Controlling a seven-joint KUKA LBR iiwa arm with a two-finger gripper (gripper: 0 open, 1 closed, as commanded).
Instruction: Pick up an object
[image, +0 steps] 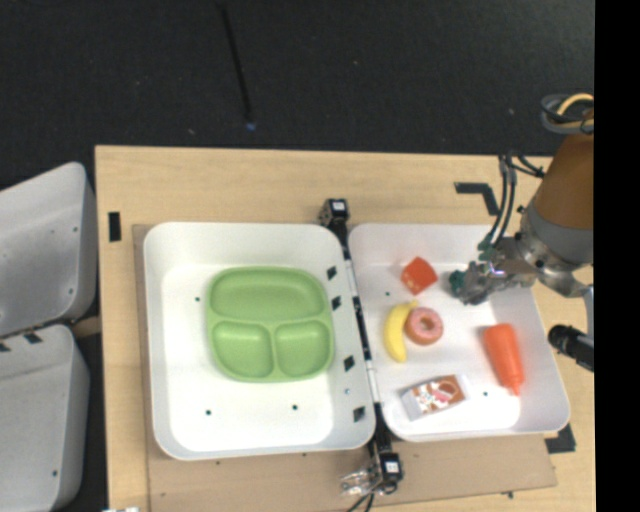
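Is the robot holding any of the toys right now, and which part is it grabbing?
Nothing is held. The tool hovers in the right bin beside the red block, with no toy between its tips. The carrot, banana and donut lie untouched.

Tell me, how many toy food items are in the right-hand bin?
5: red block, banana, pink donut, carrot, packet. The gripper may hide more.

Arm (565, 190) cropped at right edge

The arm (566, 200) has a rounded orange-brown segment above a grey wrist collar. Thin dark cables (507, 200) loop beside it, and a yellowish cable curls at the top. Its end effector (470, 283) is small, dark grey metal with greenish parts.
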